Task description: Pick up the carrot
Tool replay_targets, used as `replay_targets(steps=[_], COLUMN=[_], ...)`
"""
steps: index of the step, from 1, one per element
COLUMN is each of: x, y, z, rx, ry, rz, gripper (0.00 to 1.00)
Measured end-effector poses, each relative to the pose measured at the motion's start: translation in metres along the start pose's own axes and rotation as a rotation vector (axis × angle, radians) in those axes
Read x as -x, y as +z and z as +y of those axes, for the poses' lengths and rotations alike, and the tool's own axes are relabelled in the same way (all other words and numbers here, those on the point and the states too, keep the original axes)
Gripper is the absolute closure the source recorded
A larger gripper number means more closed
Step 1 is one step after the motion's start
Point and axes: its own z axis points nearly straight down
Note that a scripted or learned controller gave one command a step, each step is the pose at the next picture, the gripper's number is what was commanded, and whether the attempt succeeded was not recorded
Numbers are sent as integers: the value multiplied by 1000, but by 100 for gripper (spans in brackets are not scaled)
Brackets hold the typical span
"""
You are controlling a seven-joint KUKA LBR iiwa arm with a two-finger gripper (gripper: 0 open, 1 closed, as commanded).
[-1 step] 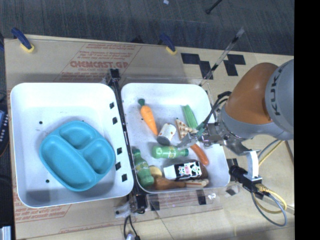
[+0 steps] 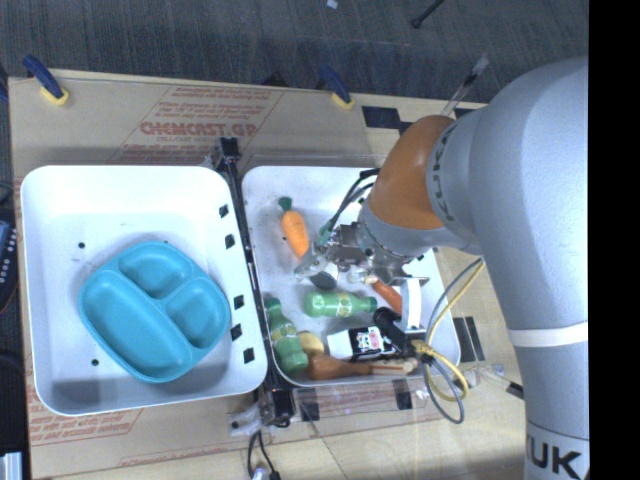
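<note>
My gripper [image 2: 322, 260] hangs over the right bin [image 2: 262, 190], and the carrot [image 2: 295, 232] lies just at its eleven o'clock, orange body with the green top pointing toward twelve. Nothing sits between my fingers, and I cannot tell whether they are spread or closed, since my wrist covers most of them.

To do this well, I should shift toward eleven o'clock until I am centred over the carrot's thick middle, turn so the fingers straddle its narrow width, then come straight down and close there, not on the leafy tip.

At five o'clock from me lies a green bottle [image 2: 340, 305], and past it a wooden spoon [image 2: 345, 368] near the bin's six o'clock wall. A second orange piece [image 2: 388, 294] peeks out beneath my wrist; perhaps another vegetable, too hidden to name. The left bin [image 2: 40, 193] holds a blue divided plate [image 2: 155, 310].
</note>
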Motion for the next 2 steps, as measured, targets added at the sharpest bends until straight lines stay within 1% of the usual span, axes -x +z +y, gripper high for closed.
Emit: replay_targets(steps=[1, 2], x=[-23, -24], y=[19, 6], z=[43, 44], rx=[4, 3], ry=[137, 131], rz=[-2, 1], gripper=[0, 100])
